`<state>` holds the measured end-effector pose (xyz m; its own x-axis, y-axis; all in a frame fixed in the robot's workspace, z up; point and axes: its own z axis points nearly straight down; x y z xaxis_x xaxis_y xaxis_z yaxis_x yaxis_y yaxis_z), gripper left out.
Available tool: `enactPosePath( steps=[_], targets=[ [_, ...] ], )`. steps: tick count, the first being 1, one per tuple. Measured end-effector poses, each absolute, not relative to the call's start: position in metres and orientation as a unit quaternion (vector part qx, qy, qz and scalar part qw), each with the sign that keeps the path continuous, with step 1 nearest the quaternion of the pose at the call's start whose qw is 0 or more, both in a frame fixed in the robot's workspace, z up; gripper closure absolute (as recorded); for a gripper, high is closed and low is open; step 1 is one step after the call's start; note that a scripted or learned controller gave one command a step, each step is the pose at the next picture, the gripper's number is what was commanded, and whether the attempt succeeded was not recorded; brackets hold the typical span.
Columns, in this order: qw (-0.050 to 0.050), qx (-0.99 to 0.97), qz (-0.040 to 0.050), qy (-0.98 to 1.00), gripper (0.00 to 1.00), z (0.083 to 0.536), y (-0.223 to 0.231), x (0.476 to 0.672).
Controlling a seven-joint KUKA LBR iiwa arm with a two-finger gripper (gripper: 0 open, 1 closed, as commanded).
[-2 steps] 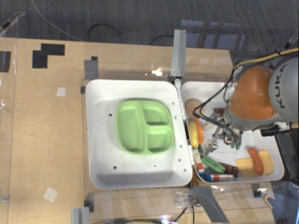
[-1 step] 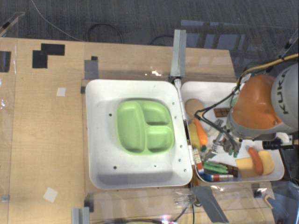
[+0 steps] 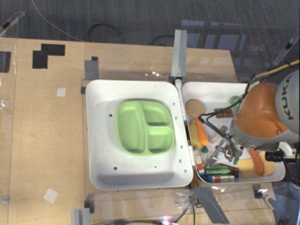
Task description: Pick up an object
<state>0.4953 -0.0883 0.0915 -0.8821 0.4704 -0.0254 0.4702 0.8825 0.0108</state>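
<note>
The hand (image 3: 220, 152) hung low over the toys in the right bin (image 3: 279, 175), fingers apart, empty; next it needed to close on the carrot (image 3: 202, 134) beside it.

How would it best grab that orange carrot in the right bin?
Probably across the carrot's middle, coming straight down from above. It lies flat and narrow, running lengthwise along the right bin's left side, so the tool would close across its short width. Neighbouring items crowd it closely.

Right bin (image 3: 206, 89) contents | orange carrot (image 3: 202, 133) lying lengthwise at left wall | tan round piece (image 3: 195, 108) above it | hot dog in bun (image 3: 256, 165) at lower right | markers (image 3: 218, 174) along bottom edge
</note>
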Motion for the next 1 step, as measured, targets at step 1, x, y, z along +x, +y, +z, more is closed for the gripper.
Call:
enactPosePath(
  steps=[1],
  targets=[
    [0.008, 0.273, 0.0005, 0.962, 0.00, 0.0913, -0.0838, 0.5168]
  ],
)
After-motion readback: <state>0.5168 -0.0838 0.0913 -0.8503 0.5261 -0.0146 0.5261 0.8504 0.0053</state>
